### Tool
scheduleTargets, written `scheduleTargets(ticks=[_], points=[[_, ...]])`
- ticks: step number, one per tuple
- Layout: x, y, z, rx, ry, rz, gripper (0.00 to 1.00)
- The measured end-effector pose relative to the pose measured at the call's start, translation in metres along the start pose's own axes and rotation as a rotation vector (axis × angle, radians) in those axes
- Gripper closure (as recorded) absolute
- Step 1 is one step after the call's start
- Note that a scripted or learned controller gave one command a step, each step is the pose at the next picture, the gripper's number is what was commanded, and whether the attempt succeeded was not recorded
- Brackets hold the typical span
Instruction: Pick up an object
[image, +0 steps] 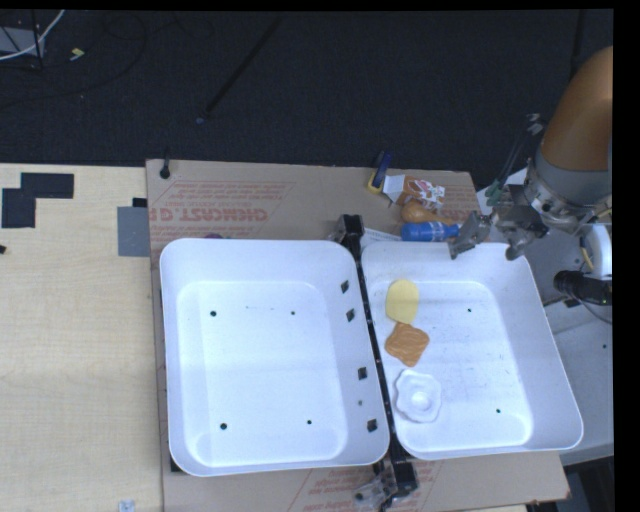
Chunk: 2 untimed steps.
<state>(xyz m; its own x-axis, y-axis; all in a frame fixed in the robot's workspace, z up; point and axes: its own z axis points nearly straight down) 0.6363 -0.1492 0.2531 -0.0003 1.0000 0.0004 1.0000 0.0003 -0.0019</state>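
Observation:
Three objects lie along the left side of the right bin (520, 400): a pale yellow piece (402, 300), a brown waffle-like piece (406, 343) just below it, and a white lumpy piece (417, 395) nearest the front. My gripper (488, 244) hangs above the back rim of the right bin, well to the right of and behind those objects. Its fingers are spread open with nothing between them. The grey arm with its orange band (585, 100) comes in from the upper right.
The left bin (185, 400) sits beside the right one, with black clips (352, 290) along the shared edge. Behind the right bin, on the cardboard, lie a blue tube (430, 232), a brown item (417, 212), a red-and-white packet (426, 190) and a blue-yellow tool (380, 172).

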Motion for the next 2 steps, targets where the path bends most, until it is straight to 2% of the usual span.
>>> scheduleTargets(ticks=[1, 2], points=[[0.042, -0.011, 0.142, 0.014, 0.005, -0.001, 0.0], [0.063, -0.012, 0.168, 0.004, 0.002, -0.001, 0.0]])
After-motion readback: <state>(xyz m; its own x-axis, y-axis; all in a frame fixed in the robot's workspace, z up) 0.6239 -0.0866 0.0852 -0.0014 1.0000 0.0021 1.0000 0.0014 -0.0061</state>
